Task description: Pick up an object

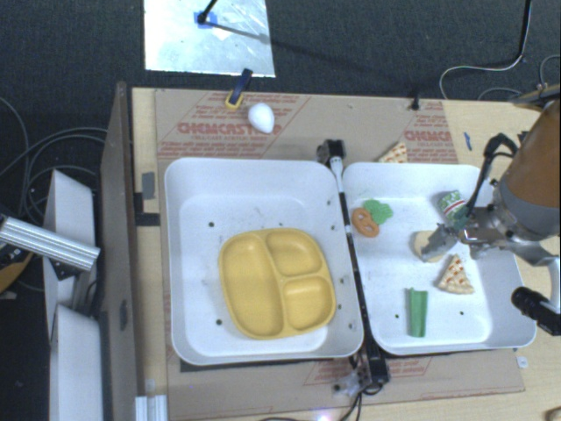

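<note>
Honestly, from my seat the risk here is a miss or a glancing contact. The gripper sits low in the right bin, over a small pale, tan-coloured object that I take to be its target, and it hides most of that piece. I cannot tell how the hand is set, or whether anything sits in it, so I would not call this a grasp.

What could go wrong, as I judge it: the pale object lies just beside the pizza slice toy, and a close that lands off-centre could shove one against the other or catch both. The green-and-white can stands near the arm's wrist side, so a careless lift could knock it over. If the piece is smooth and rounded, it may squirt out sideways.

The target itself looks small, light and low, half in shadow, and too covered for me to name. Elsewhere in that bin lie a green stick-shaped toy and an orange ring with a green leafy piece, well apart from the action. The left bin holds a yellow divided plate.
</note>
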Robot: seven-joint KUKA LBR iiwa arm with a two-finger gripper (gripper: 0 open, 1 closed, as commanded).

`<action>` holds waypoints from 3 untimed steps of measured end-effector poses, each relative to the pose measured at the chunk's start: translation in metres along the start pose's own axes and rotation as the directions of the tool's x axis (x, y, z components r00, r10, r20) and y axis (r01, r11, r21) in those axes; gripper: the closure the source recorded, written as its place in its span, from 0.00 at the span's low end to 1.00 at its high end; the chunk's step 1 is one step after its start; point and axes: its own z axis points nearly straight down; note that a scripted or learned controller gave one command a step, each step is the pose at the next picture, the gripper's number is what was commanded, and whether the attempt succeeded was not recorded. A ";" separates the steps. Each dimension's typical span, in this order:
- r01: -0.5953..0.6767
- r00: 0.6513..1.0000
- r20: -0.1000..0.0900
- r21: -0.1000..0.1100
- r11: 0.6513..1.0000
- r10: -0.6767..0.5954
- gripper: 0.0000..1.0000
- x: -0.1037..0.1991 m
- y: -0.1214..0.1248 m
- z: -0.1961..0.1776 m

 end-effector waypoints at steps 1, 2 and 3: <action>-0.001 1.000 0.000 -0.001 1.000 0.001 0.00 0.011 -0.008 0.146; -0.002 1.000 0.000 -0.001 1.000 0.002 1.00 0.011 -0.008 0.135; 0.010 1.000 -0.001 -0.011 1.000 -0.010 1.00 0.084 0.033 0.042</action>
